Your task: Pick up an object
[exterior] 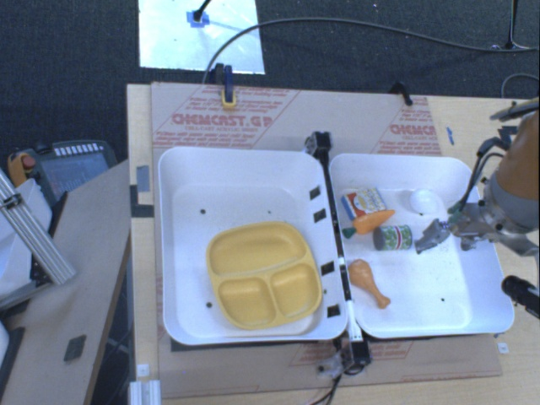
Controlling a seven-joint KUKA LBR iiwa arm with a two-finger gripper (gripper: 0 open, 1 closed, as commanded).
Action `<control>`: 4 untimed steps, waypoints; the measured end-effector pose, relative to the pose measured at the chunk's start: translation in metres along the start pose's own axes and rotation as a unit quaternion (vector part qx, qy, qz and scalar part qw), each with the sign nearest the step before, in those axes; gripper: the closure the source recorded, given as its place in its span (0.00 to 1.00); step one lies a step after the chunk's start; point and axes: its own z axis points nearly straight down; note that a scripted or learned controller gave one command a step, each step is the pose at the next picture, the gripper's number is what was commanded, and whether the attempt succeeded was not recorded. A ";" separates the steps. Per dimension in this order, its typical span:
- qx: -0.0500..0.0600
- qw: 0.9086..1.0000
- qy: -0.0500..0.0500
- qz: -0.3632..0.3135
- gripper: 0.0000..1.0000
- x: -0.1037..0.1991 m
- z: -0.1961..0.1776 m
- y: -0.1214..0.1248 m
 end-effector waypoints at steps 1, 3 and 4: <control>-0.006 1.000 -0.001 -0.002 0.00 0.000 -0.006 0.003; -0.005 1.000 -0.001 -0.001 0.00 0.005 0.107 0.007; -0.007 1.000 -0.001 -0.001 1.00 0.004 0.094 0.008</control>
